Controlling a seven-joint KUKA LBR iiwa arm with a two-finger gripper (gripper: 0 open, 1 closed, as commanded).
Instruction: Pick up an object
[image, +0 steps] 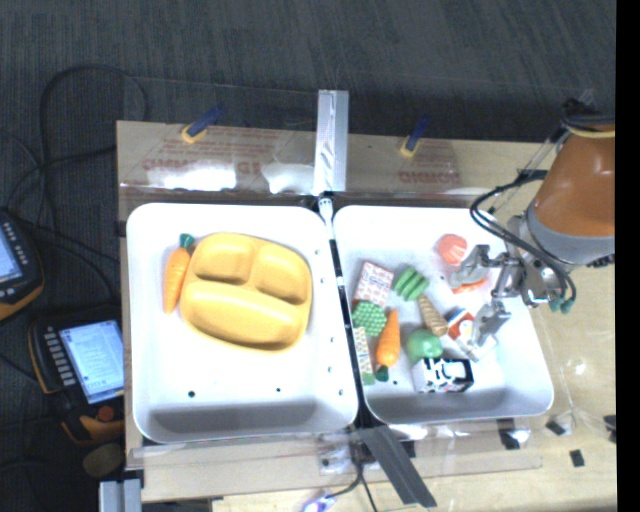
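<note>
We see two shallow white bins side by side on the bench; the left bin (150, 400) holds a yellow sectioned tray (247, 290) with a toy carrot (176, 277) lying just beside its left edge, touching or nearly so; the right bin (520, 395) holds a cluster of small toys. In that cluster we pick out a red-orange round piece (451, 246) near the far wall, a pink-and-white checked box (374, 282), a green piece (410, 283) just right of it, a green dotted piece (369, 319), a second orange carrot (387, 339) standing on a slant, a tan cone-like piece (432, 315), a green ball-like toy (424, 346) and a black-and-white toy (443, 373) near the front wall. The arm (578, 190) reaches in from the right, its orange band above the wrist; the gripper (487, 300) hangs low over the right side of the right bin, close above a small red-and-white object (461, 326); we cannot tell how the gripper is set, nor whether it touches that object. A tablet (93, 358) lies on the floor left of the bench.
</note>
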